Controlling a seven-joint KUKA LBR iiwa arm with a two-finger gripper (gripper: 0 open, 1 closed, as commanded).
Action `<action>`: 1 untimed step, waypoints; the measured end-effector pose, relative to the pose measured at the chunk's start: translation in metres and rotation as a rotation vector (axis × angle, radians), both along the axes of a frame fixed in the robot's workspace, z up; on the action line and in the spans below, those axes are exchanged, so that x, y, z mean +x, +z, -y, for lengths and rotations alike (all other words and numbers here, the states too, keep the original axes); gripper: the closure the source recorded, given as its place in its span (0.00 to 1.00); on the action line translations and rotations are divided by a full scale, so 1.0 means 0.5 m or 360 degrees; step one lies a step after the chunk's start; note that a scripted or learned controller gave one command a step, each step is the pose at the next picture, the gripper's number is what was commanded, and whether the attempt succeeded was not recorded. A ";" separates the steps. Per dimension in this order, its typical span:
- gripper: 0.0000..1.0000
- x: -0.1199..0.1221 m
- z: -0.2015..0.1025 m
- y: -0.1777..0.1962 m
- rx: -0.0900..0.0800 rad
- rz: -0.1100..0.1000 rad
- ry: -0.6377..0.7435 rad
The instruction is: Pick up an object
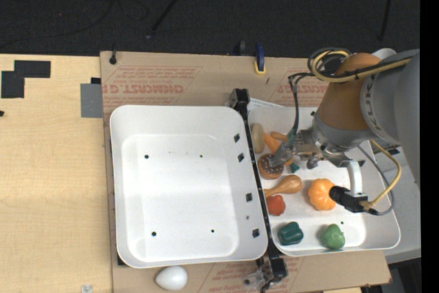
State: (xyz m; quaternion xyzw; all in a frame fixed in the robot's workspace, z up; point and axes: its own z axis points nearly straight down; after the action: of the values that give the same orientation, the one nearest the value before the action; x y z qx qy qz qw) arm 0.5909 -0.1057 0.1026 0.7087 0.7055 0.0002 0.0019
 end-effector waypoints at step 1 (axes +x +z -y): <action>0.00 -0.081 -0.019 -0.014 -0.0031 0.0042 -0.0021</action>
State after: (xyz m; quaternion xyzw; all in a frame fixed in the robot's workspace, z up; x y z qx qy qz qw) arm 0.5504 -0.0963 0.0954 0.7132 0.7007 0.0026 0.0180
